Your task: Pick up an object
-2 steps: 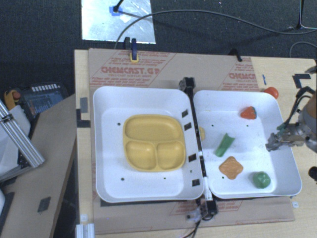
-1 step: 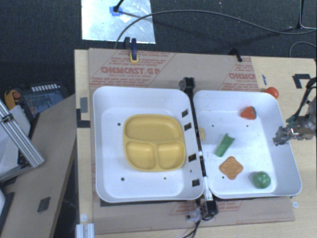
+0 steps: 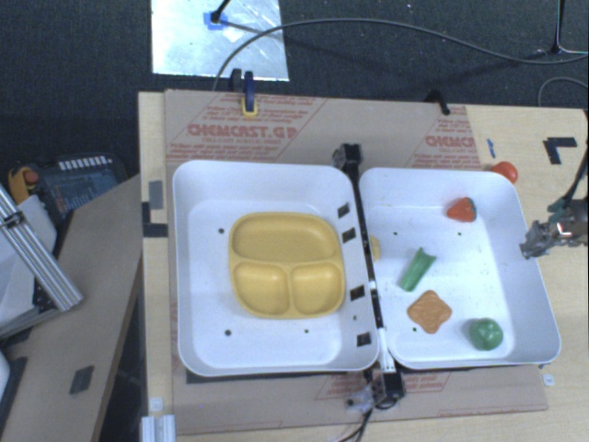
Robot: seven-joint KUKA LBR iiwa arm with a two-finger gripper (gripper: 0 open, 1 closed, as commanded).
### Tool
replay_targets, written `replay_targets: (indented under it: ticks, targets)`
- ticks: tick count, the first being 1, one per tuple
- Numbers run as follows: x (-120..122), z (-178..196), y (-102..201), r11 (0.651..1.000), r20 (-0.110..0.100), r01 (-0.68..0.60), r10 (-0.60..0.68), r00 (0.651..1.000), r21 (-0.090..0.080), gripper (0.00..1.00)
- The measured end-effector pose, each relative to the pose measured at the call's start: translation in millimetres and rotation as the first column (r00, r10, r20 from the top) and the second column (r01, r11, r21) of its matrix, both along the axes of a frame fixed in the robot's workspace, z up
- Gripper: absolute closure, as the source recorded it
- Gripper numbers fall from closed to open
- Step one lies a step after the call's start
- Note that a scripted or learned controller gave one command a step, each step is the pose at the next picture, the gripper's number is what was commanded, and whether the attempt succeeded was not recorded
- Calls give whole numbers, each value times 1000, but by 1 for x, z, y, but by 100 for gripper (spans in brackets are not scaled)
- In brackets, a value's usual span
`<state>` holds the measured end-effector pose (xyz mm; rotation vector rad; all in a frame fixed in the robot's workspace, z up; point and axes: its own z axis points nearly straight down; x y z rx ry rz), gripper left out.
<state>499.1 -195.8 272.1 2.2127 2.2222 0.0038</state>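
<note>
Objects for the pick all sat in the right bin (image 3: 538, 288): a red-orange piece (image 3: 462, 210) upper right, a green stick-shaped piece (image 3: 417, 270) mid-bin, a tan waffle-like square (image 3: 430, 310) just below it, and a round green piece (image 3: 485, 333) in the lower right corner. We read them as small plastic toy food: light, stiff, not fragile, probably a bit slick.

The stick looked like our best bet, pinched across its narrow width at mid-length, with clear floor on both sides. The tan square lay flat and thin, so we judged it hard to get under. The round piece could roll and sat close to the bin wall.

The left bin (image 3: 198, 339) carried a yellow divided tray (image 3: 281, 263).

The hand (image 3: 543, 238) was at the right edge of the frame, over the right bin's rim, well apart from every piece. We couldn't tell whether it was wide or narrow; it held nothing we could see.
</note>
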Motion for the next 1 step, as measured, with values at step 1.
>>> replay_targets:
  ticks: [1]
  targets:
    - [11, -16, 54, 1000, -3, -5, 5, 1000, 3, 100]
